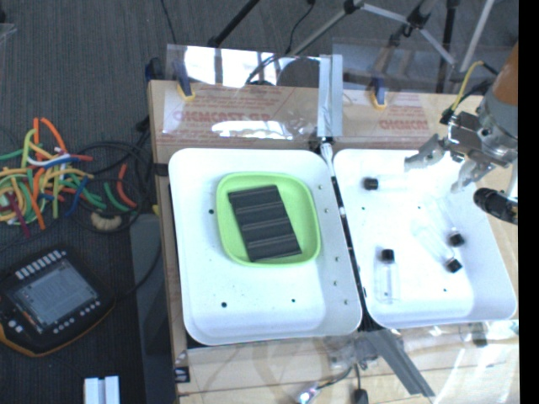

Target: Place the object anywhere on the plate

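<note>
1. Lying flat on the green plate [268, 219], near the middle of the left bin [253, 310]: a dark grey ribbed block [265, 222], long side running slantwise, touching the plate's floor and well inside its rim.
2. Sitting side by side on the wooden counter [253, 108]: the left bin and the right bin [497, 301], inner rims touching or nearly so, right of the plate.
3. Hovering over the far right corner of the right bin, well apart from the plate: the claw [446, 160], fingers [424, 155] spreading wide open, gripping nothing between them.
4. Reaching in above the claw: the grey arm with an orange band [509, 82], yellow cable trailing beside it.
5. Lying scattered in the right bin, right of the plate: several small clear vials with black caps, one cap [370, 183] near the bin's far left corner, one vial [386, 272] at the near left, two caps [455, 252] toward the right side.
6. Standing behind the plate along the counter's far edge: a clear panel [253, 99] held by yellow clips, red printing on cardboard behind it, too blurred for reading.
7. Resting on the floor, left of the plate: a tangle of coloured cables [46, 179] and, nearer the camera, a handheld control pendant [50, 297] with a grey screen, any labelling too small for reading.
</note>
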Tool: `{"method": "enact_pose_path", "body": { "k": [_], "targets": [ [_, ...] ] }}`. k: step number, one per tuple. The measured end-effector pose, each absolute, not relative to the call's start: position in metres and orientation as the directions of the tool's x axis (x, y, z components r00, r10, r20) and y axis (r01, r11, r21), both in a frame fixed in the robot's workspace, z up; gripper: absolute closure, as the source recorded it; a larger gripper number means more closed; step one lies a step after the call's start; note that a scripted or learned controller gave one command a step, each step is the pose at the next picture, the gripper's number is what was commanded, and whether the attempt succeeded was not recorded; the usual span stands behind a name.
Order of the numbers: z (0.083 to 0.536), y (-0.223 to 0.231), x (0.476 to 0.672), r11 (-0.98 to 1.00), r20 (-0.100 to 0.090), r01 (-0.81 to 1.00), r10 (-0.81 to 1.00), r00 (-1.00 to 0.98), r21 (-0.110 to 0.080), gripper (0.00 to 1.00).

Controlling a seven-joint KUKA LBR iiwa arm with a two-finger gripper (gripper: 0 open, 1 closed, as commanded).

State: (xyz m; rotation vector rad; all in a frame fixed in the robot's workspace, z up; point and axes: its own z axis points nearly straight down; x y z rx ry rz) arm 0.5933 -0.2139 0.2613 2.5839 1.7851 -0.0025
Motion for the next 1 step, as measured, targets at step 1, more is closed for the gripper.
{"method": "enact_pose_path", "body": {
  "k": [1],
  "targets": [
    [0.3387,-0.2161,0.5909,-0.43,-0.003,0.903,0.903,0.43,0.001,0.0]
  ]
}}
